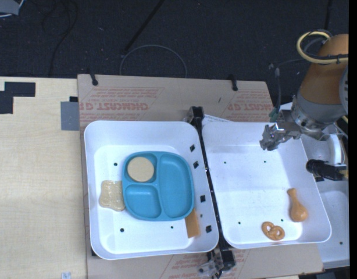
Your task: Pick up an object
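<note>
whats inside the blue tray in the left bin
A round tan cracker-like disc sits in the blue tray's upper-left compartment; the other compartments look bare. Whatever lies beneath the tray is covered.

Blue plate [167, 193], tan disc [140, 169], white bins [236, 240].

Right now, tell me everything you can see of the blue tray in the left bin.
The blue tray is a rounded, smooth, plastic-looking dish with three compartments: a tall one on the right and two smaller ones on the left. It lies flat, slightly turned, on the floor of the left bin. A round tan disc sits in its upper-left compartment. A pale flat piece lies against its left edge, and an orange-brown strip lies at its lower-right corner.
</note>
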`<action>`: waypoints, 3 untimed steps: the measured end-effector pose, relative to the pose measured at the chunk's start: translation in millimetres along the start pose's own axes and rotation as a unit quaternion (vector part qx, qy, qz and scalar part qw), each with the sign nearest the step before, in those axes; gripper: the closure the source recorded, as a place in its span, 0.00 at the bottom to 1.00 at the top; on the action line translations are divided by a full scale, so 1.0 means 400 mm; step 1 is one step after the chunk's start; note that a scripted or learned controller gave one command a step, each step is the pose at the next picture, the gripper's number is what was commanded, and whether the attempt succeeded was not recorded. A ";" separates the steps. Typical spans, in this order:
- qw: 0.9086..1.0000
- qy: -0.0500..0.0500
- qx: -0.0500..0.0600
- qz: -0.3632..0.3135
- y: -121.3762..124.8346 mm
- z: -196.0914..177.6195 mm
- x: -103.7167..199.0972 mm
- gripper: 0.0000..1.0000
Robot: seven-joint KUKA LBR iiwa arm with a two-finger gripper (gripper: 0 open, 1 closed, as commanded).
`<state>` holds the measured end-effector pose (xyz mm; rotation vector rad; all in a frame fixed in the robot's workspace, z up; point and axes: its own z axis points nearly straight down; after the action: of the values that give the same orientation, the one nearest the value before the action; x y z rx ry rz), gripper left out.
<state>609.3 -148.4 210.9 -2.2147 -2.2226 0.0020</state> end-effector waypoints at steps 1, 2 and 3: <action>1.000 0.001 0.000 0.000 -0.018 -0.026 0.135 1.00; 1.000 0.000 0.000 0.000 -0.017 -0.002 0.266 1.00; 1.000 0.000 0.001 0.000 -0.041 -0.007 0.397 1.00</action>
<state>592.3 10.4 214.0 -2.2143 -2.2218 0.0043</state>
